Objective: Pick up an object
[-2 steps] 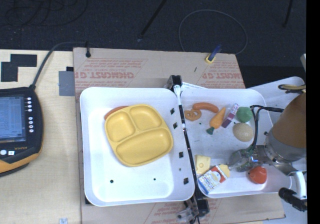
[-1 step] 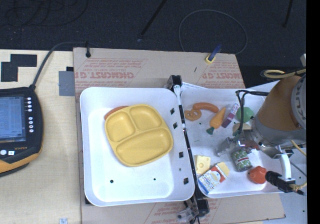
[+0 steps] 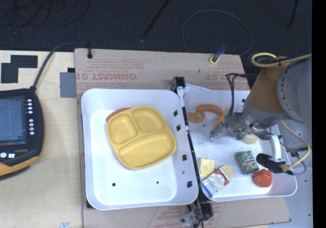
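The yellow three-compartment plastic tray (image 3: 141,136) takes up the middle of the left white bin (image 3: 97,181), leaving bare floor along its near side. In the right white bin (image 3: 285,187), the orange curved toy (image 3: 204,111), green packet (image 3: 246,161), red tomato (image 3: 262,178) and cheese wedge (image 3: 206,165) crowd the floor, with open floor between them at the centre.

Several small objects lie in the right bin (image 3: 285,191): an orange curved piece (image 3: 204,111) near its far edge, a green packet (image 3: 246,161) and a red tomato (image 3: 262,178) near its front-right corner.
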